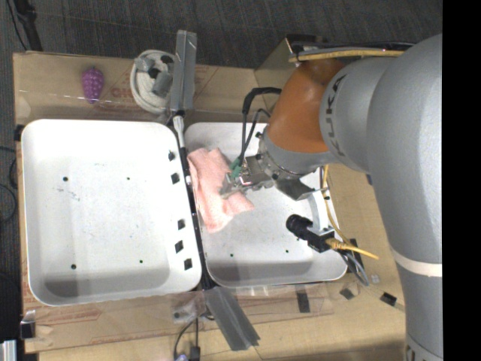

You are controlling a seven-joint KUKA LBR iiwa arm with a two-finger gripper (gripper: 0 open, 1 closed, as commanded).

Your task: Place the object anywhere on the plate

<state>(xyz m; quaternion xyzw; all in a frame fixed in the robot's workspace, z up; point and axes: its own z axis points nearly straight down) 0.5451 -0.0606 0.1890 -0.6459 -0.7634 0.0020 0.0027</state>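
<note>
claw (239, 180) low over pink cloth (211, 186), right bin (263, 265)

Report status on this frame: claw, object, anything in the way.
Claw down at pink cloth in right bin. Cloth crumpled against the divider side, touching claw; grasp unconfirmed. Purple object and white cable coil sit outside bins.

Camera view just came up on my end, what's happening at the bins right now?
The grey arm reaches in from the right, and its gripper is down in the right bin, right at a crumpled pink cloth lying against that bin's left wall. Whether it actually has the cloth pinched is hard to tell from this angle. The left bin sits beside it. A small purple object rests on the bench behind the left bin.
</note>
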